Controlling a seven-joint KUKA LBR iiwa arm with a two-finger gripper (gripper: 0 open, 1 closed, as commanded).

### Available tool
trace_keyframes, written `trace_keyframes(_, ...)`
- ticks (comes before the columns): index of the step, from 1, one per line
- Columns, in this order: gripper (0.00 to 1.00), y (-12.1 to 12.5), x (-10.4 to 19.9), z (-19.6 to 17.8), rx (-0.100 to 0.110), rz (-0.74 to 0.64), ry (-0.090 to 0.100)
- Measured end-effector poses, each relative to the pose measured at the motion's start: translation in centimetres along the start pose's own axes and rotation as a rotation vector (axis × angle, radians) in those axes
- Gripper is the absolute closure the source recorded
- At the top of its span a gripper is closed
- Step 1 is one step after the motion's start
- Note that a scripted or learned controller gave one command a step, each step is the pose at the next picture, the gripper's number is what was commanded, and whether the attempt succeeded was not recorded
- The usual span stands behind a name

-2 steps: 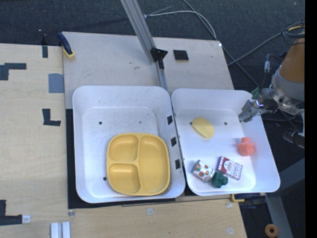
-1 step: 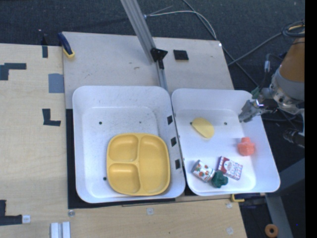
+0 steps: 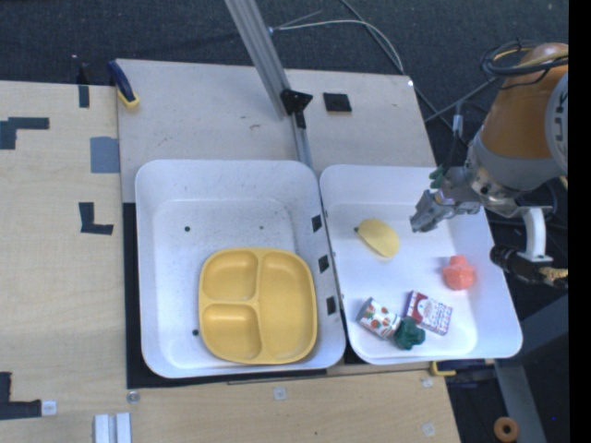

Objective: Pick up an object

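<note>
Over the right bin [image 3: 480,247], near its far right corner, I see the gripper [image 3: 425,218] hanging above the white floor, reaching in from the grey arm with its orange band [image 3: 522,118]. Whether the jaws are wide or narrow I cannot tell from this angle; nothing shows between them. Just to the left of the gripper, and apart from it, lies a pale yellow lemon-like object [image 3: 379,237], toward the far left part of that bin. Close to the bin's right wall sits a small pinkish-red object [image 3: 459,273]. Along the near edge I make out three things bunched together: a small red and white carton [image 3: 377,317] lying on its side, a red and white box [image 3: 429,313] tilted beside it, and a dark green object [image 3: 409,336] touching both at their near ends. The left bin [image 3: 157,247] carries a yellow divided plate [image 3: 258,305] with three compartments, set toward its near right corner. Both bins rest side by side on the desk [image 3: 203,109].
</note>
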State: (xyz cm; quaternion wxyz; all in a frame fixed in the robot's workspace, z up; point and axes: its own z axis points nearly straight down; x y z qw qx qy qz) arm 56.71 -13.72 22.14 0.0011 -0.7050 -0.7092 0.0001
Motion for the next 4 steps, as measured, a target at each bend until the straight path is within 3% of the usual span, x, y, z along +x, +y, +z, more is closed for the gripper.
trace_keyframes(2, 1.00, -1.4, 11.7, 0.6, 0.002, -0.001, 0.000)
trace_keyframes(4, 1.00, -4.0, 21.3, 0.1, 0.002, 0.001, -0.001)
